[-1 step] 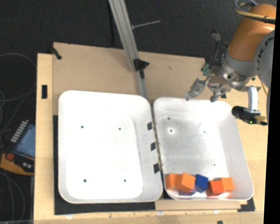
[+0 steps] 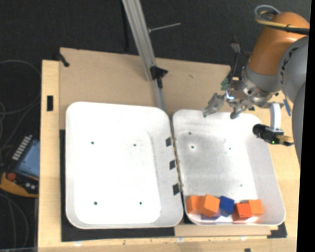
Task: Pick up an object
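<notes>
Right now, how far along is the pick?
Nothing picked yet. The pincer hangs open and holds nothing over the far edge of the right bin. The orange blocks and blue block sit untouched along that bin's near wall. Left: move to the blocks, descend, grasp, lift.

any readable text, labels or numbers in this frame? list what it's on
None readable.
Pendant left of the bench: lit screen and key rows, too blurred to read.
Arm, bins, blocks: no markings visible.
</notes>
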You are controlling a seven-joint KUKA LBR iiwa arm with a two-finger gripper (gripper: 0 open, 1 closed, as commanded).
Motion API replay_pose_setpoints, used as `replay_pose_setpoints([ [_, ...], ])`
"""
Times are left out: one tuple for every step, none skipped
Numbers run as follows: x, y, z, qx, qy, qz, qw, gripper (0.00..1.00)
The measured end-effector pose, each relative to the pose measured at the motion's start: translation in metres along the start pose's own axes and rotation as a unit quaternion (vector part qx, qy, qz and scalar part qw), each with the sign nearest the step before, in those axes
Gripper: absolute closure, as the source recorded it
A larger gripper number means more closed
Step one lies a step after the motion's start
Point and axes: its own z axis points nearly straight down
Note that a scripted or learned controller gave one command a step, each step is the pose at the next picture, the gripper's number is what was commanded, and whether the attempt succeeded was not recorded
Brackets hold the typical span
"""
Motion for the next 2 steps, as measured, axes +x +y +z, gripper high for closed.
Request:
replay_pose_setpoints([
  [-0.078,-0.003,0.069,0.002,-0.001,0.005,1.0,0.0],
  [0.008,-0.002,0.004,-0.005,0.0,-0.002,1.0,0.0],
])
